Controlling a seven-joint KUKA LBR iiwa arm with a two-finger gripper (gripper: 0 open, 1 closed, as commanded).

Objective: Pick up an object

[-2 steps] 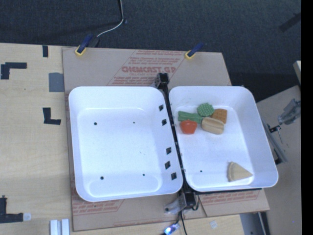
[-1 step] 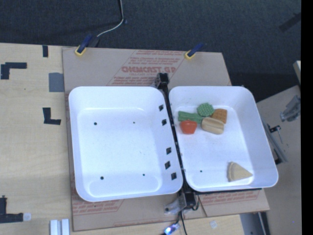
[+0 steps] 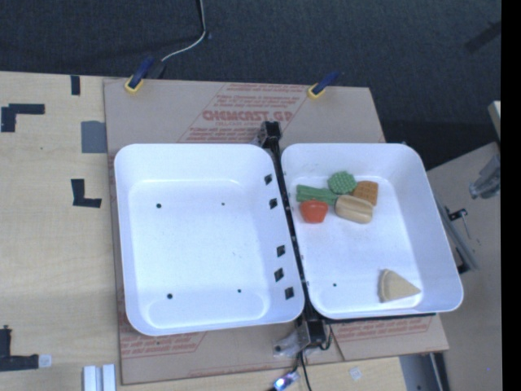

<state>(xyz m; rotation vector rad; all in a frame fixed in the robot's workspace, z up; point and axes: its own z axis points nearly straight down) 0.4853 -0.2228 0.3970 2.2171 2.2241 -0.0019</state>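
Bench (image 3: pixel 49 218) carries two white bins. Right bin (image 3: pixel 407 169) holds green piece (image 3: pixel 341 182), red piece (image 3: pixel 314 211), tan roll (image 3: pixel 354 208), orange piece (image 3: pixel 367 191) clustered; tan wedge (image 3: pixel 396 286) at its near corner. Fingers: can't tell.

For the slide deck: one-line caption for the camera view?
Two white bins side by side: right bin holds a clustered group of toy foods plus a lone tan wedge near its front corner.

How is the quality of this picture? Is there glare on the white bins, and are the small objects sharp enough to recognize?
Camera view: soft, even lighting with only faint shadows; the left bin is bright and slightly washed out, with no hard glare. The whole image is mildly blurred, so the green piece, the red piece and the tan wedge in the right bin show as colours and rough shapes, without fine detail.
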